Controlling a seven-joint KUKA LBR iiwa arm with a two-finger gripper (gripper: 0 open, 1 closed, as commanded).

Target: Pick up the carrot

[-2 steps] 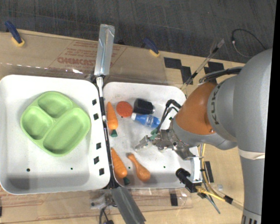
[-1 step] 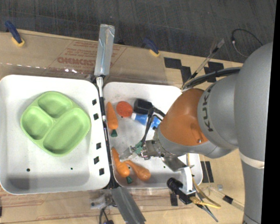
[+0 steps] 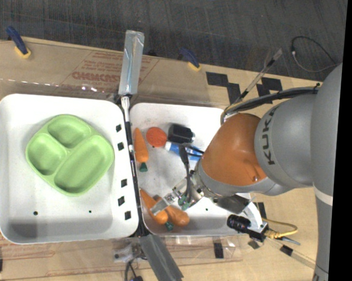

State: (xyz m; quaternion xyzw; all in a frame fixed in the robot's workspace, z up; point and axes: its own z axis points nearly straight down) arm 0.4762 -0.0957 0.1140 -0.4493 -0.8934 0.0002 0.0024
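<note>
Your arm [image 3: 265, 155] hangs over the right bin [image 3: 216, 119]. The carrot [image 3: 140, 146] lies along that bin's left wall, apart from the gripper [image 3: 181, 198], whose jaw state you cannot tell. It looks light, stiff and smooth; grasp it mid-length, across its width.

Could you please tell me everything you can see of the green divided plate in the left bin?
The green divided plate is a light green tray with rounded edges, plastic by its look, moulded into three compartments: two smaller ones toward the upper left and a longer one at the lower right. All three look bare. It lies flat, turned at a slant, in the upper middle of the left bin, resting on the white floor. Nothing else touches it, and the gripper is away in the right bin.
</note>
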